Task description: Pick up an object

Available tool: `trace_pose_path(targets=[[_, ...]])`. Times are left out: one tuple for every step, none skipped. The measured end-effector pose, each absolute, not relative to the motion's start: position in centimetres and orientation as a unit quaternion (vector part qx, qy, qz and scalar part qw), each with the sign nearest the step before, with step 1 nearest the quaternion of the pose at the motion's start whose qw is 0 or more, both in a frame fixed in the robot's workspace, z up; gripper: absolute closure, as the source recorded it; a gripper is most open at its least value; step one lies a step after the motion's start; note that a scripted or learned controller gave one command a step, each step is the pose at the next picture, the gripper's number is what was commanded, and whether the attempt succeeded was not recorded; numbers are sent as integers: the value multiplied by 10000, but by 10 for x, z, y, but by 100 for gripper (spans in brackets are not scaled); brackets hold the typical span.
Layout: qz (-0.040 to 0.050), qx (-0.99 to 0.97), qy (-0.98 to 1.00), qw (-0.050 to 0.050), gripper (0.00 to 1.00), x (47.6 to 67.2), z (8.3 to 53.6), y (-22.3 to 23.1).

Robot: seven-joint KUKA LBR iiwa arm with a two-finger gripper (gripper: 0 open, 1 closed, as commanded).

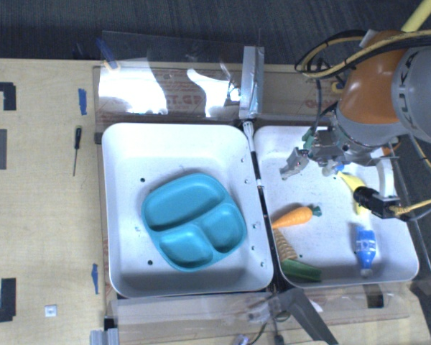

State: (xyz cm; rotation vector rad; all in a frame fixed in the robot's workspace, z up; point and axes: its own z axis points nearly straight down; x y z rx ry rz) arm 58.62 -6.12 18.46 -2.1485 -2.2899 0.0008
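1. While my gripper (294, 164) hangs over the upper left part of the right bin (323, 239), I cannot tell whether it is wide or narrow; nothing shows held in it.
2. Nearest candidate: an orange carrot (293, 218), lying on the bin floor below the gripper in this view, apart from it, green top pointing right.
3. Around it: a brown woven piece (284, 248) against the bin's left wall, just below the carrot. A dark green vegetable (300, 269) lies at the woven piece's lower end, near the bottom rim.
4. Right side of the same bin: a yellow banana (350, 182), partly visible, and below it a small bottle (365, 249) lying flat, white with a blue band.
5. Left bin (129, 157): a blue plate (194, 220) with three compartments, tilted, well apart from the gripper, with the bin walls between.
6. Writing: the bottle's band is too small to read.
7. Bench to the left: a thin dark screwdriver (76, 148) and short blue tape strips (82, 100).
8. Count: two bins; one plate; one carrot, one woven piece, one green vegetable, one banana, one bottle, so five loose things in the right bin.
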Motion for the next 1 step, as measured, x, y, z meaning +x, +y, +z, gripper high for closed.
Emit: trace_pose_path(targets=[[20,-7154,-6987,-3,0,632,154,-158]])
